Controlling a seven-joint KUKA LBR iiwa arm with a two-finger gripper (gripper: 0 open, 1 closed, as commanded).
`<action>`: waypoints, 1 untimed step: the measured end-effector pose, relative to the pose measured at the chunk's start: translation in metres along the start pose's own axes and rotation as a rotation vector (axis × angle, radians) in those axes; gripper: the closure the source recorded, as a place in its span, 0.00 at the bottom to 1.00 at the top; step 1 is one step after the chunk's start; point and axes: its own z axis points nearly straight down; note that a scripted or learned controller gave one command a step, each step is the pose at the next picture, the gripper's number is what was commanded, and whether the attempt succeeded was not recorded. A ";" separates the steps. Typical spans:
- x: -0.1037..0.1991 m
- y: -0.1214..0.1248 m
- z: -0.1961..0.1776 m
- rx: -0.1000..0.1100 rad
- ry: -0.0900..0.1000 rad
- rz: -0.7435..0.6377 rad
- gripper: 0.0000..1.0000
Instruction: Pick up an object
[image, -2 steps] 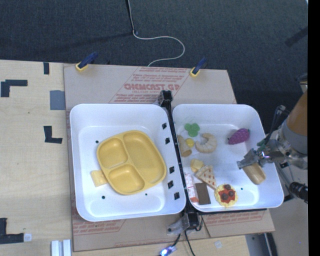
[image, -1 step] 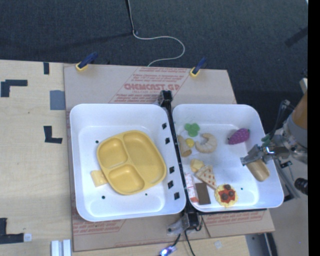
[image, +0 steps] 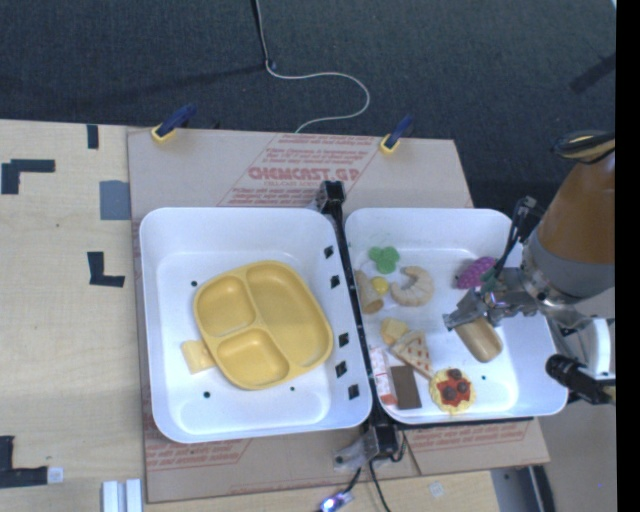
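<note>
Two shallow white bins sit side by side on a sheet of cardboard (image: 300, 175). The left bin (image: 165, 300) holds a yellow divided plate (image: 262, 322) with a small yellow cheese slice (image: 196, 355) just beside its lower left edge. The right bin (image: 500, 225) holds a scatter of toy food: a green piece (image: 384, 259) near the top, a pale croissant (image: 412, 286) just below it, a purple bunch of grapes (image: 476, 271) to the right, a small tan piece (image: 371, 293) by the left wall, a pizza wedge (image: 411, 352) near the middle, a brown chocolate bar (image: 404, 386) below that, and a round tart with red berries (image: 452, 390) in the lower part. The grey arm with its orange band (image: 585, 215) reaches in from the right, and the gripper (image: 478, 313) sits low over the right side of this bin, just below the grapes. A tan bread roll (image: 481, 339) lies tilted right at the gripper's tip, touching or nearly touching it; whether the hand is open, closed, or clamped on the roll cannot be made out from this angle.
</note>
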 end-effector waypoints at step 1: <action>0.051 0.018 -0.012 -0.001 0.000 -0.002 1.00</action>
